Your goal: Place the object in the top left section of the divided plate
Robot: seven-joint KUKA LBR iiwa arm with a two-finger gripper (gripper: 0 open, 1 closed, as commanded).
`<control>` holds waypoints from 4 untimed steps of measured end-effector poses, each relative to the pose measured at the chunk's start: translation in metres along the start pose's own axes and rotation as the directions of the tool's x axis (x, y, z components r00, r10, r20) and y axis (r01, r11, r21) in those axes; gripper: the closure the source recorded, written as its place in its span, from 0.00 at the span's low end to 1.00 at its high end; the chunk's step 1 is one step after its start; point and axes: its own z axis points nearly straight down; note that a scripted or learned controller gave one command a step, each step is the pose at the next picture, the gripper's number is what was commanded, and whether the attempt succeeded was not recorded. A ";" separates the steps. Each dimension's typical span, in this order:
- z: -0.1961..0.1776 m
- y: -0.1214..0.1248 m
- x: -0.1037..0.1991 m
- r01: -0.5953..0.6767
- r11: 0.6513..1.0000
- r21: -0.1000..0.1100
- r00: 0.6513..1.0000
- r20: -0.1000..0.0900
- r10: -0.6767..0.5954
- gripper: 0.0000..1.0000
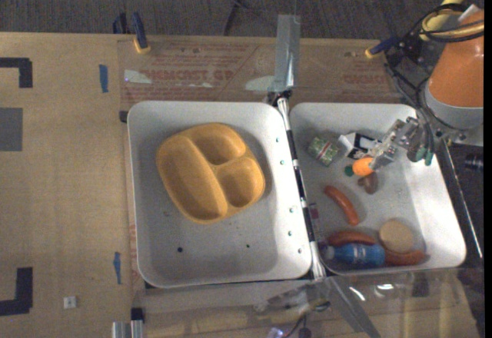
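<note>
The gripper [382,150] is seen low over the right bin [438,206], reaching in from the right below the arm's orange band [459,71]. Whether it is wide, narrow or closed on anything cannot be told from this view. A small orange object [362,167] lies just beside the gripper's tip, on its lower left; contact between the two cannot be made out, and the object is not seen held. A small brownish piece [370,183] rests just below the gripper, and a green can [325,149] lies to its left. A black-and-white packet [356,143] is seen between the can and the gripper.

Further below the gripper, a red sausage [342,204] lies at a slant. Near the bin's front wall, well below the gripper, a blue bottle [355,254] lies on its side, with a round bun [397,236] just right of it.

The yellow divided plate [210,171] sits in the left bin [154,252], well to the gripper's left. Both bins are carried by the desk [61,198].
</note>
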 end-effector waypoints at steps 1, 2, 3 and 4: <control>-0.062 0.104 0.045 -0.024 1.000 0.000 1.000 -0.001 0.024 1.00; -0.047 0.115 0.139 0.129 0.992 0.002 0.992 -0.005 -0.129 1.00; -0.018 0.202 0.211 0.256 0.967 0.001 0.967 -0.006 -0.256 1.00; -0.054 0.246 0.195 0.329 0.944 -0.002 0.944 -0.002 -0.329 1.00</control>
